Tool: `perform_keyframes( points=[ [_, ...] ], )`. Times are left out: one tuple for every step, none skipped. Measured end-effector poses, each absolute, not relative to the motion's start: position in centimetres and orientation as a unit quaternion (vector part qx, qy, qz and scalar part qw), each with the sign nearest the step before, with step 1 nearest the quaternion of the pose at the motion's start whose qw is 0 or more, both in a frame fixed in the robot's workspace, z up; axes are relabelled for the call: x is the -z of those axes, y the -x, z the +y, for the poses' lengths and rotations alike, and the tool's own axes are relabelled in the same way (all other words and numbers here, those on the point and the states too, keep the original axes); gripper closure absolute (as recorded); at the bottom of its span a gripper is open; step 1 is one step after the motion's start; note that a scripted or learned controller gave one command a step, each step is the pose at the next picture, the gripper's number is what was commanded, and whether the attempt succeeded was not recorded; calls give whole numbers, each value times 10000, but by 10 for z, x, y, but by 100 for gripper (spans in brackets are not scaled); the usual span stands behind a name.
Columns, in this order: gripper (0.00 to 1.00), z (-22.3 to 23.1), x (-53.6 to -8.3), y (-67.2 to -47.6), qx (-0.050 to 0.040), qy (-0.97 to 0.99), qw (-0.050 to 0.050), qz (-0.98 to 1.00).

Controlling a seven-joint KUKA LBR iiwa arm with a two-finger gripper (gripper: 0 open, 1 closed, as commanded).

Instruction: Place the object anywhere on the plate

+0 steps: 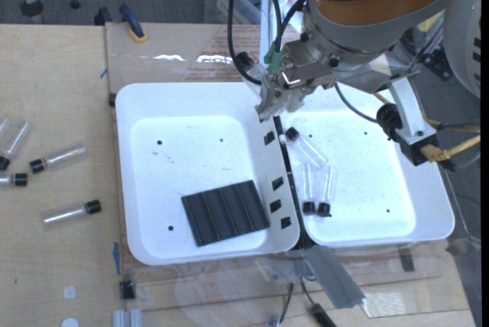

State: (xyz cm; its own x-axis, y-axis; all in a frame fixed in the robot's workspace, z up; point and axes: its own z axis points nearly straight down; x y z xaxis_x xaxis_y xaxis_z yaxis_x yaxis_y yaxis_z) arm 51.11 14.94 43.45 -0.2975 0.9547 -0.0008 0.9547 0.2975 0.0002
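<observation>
gripper (269,108) over the seam between bins, its state cannot be told | clear tubes (315,179) lie in right bin (428,203) | dark ribbed plate (224,212) in left bin (145,165) | risk: tubes roll, grasp slips

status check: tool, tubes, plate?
Tool hovering over the seam between the bins. Clear tubes lying in the right bin. Dark ridged plate bare in the left bin. Path looks unobstructed.

Dark ribbed plate (225,212) flat in left bin, front right; clear black-capped tubes (315,179) in right bin, left side.
</observation>
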Motion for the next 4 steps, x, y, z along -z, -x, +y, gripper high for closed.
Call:
perform_keyframes(
  points=[
    [100,175,-356,-496,19,-4648,-18,8854],
    [100,166,-252,-506,20,-5431,-21,8397],
    [100,186,-247,-492,32,-7128,-19,7014],
    [100,197,-267,-479,9,-6188,-4,7856]
  ],
)
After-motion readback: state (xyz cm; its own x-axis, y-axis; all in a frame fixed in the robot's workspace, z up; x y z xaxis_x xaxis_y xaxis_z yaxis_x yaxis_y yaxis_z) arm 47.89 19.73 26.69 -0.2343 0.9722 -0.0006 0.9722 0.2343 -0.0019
